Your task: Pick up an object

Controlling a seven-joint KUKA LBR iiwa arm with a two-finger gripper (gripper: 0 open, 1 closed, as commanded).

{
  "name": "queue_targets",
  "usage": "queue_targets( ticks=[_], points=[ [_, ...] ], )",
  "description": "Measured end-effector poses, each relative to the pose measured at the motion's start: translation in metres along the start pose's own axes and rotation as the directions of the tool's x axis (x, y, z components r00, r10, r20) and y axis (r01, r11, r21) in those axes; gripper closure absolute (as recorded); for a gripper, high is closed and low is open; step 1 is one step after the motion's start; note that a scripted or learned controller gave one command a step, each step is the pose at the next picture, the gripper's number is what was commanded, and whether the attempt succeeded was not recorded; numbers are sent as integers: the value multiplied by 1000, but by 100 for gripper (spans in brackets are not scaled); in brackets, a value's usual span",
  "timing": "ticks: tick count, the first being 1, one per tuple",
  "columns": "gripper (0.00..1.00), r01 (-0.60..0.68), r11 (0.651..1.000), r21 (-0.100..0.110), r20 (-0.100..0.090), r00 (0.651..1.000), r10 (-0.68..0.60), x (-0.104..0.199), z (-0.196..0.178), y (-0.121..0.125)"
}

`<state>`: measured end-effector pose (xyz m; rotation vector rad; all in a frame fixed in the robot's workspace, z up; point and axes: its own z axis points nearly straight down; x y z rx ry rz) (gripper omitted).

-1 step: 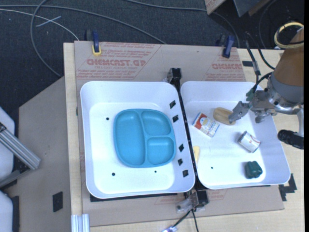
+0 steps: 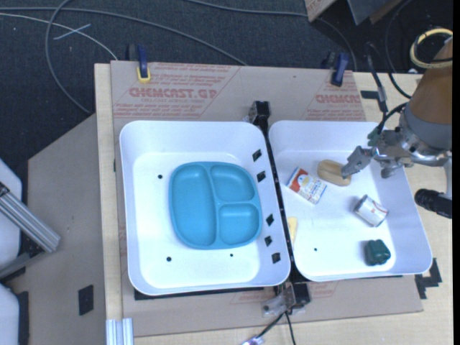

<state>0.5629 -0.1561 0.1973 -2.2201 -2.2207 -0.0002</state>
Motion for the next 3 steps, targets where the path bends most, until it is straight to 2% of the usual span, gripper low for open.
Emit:
queue_targets(
  ticks=[1,2,3],
  points=[
    [0,0,1000,4,-1,1000,0,8,45,-2],
    [0,-1,1000,4,-1,1000,1,3,102,-10],
    [0,0,1000,3,-1,1000,0,3,113,-10]
  ],
)
